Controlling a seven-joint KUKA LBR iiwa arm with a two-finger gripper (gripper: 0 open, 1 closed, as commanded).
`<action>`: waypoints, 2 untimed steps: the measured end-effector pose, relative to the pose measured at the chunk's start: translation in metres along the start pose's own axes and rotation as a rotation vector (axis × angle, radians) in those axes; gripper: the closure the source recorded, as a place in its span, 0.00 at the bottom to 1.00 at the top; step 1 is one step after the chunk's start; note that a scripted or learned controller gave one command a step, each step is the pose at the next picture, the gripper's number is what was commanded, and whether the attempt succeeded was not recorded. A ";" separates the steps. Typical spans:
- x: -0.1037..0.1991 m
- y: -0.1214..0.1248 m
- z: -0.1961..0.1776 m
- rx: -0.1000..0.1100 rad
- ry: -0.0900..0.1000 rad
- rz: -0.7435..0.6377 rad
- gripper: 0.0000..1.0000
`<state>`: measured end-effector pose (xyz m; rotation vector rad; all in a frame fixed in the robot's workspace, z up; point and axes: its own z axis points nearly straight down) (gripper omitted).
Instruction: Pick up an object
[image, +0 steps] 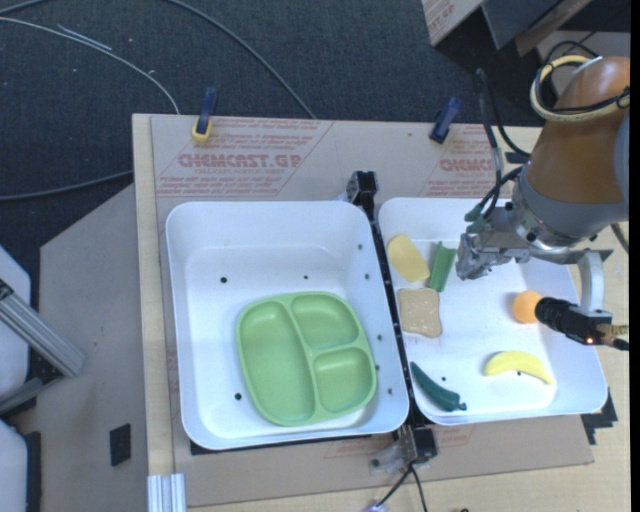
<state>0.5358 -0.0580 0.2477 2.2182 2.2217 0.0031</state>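
The grey arm (585, 150) with its orange band reaches in from the right and hangs over the far part of the right bin (580, 400), probably because that bin holds all the loose pieces that could be picked. Next in size, the left bin (190, 300) carries just a green divided plate (305, 355), lying flat toward its near side with three compartments facing up; it looks like a place to receive things rather than something to lift. Both bins sit side by side on a board, touching along their inner walls, so a carry from one to the other would be short. The gripper (475, 262) points down above bare white floor just right of an upright-lying green strip (441, 265); nothing sits between its tips, and I cannot tell whether it is released or clenched from this slant. The candidate things lie spread apart, which should leave room for a grasp: a yellow oval piece (407, 256) and a tan bread-like slice (421, 312) against the left wall, a yellow banana (520, 367) and a dark green pod (438, 390) near the front, and a small orange ball (527, 307) at right. The green strip is nearest, so I judge it the likely target.
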 end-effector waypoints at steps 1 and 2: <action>0.053 0.005 0.016 0.007 0.002 -0.004 1.00; 0.105 0.020 0.010 -0.001 0.001 -0.005 1.00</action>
